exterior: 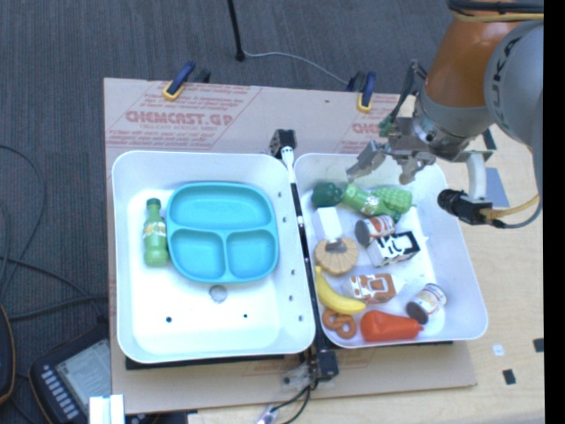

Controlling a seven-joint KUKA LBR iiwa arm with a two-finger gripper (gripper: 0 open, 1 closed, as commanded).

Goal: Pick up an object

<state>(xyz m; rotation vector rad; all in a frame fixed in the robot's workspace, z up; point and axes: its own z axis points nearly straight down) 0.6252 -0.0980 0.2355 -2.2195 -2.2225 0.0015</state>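
Observation:
My gripper (pixel 386 166) hangs over the back of the right bin (pixel 459 263), its two fingers (pixel 361 163) spread open with nothing between them. Just below it lies a bumpy green vegetable toy (pixel 378 201), beside a dark green piece (pixel 327 193). Further forward in that bin are a white block (pixel 328 222), a can (pixel 375 230), a black-and-white carton (pixel 397 247), a round waffle (pixel 336 256), a banana (pixel 338 297), a pretzel (pixel 341 323), a red pepper (pixel 388 327) and a small tin (pixel 426 301).
The left bin (pixel 132 316) holds a blue divided plate (pixel 222 232) and a green bottle (pixel 156 230) lying along its left side. The ridge between the bins (pixel 300 246) runs front to back. Clamps (pixel 365 91) sit at the board's back edge.

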